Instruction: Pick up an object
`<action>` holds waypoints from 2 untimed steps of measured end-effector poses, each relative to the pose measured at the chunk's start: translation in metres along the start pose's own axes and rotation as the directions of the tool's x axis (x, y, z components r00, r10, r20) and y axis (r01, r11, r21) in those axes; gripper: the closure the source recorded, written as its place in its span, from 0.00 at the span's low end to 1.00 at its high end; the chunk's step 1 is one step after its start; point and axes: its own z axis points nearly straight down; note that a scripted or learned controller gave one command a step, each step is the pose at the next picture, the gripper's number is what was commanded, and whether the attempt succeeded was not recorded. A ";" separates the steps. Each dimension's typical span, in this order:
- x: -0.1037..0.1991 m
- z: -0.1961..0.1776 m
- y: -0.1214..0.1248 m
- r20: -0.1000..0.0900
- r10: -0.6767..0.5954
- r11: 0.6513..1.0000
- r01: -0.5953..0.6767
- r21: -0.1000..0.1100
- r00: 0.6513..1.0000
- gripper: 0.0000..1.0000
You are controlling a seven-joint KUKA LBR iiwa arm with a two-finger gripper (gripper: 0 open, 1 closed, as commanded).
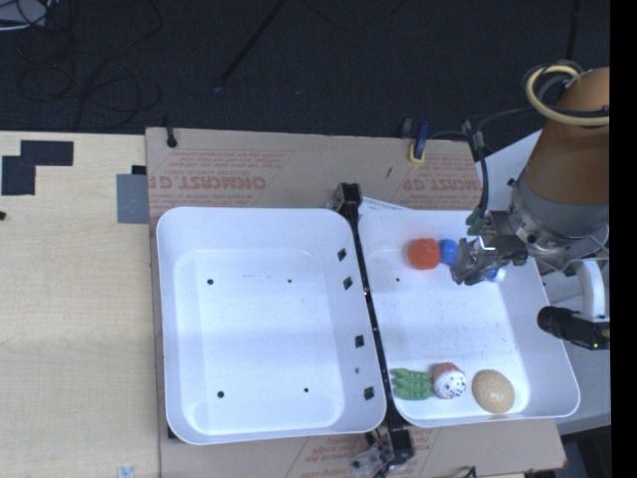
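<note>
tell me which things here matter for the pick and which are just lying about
For the job:
pincer
orange ball
blue object
green toy
red-and-white ball
tan egg-shaped object
right bin

Lying about:
left bin
cardboard sheet
yellow clamp

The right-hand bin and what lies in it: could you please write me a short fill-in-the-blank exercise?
1. The orange ball lies in the ___ bin.
2. The gripper hangs beside a small ___ object.
3. The green toy, the white ball and the tan egg-shaped object lie along the bin's ___ wall.

Missing: right; blue; near
</note>
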 end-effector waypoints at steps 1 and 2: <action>0.019 -0.042 0.005 0.002 -0.002 1.000 0.002 -0.009 1.000 1.00; 0.019 -0.085 0.035 0.003 -0.001 1.000 0.001 -0.011 1.000 1.00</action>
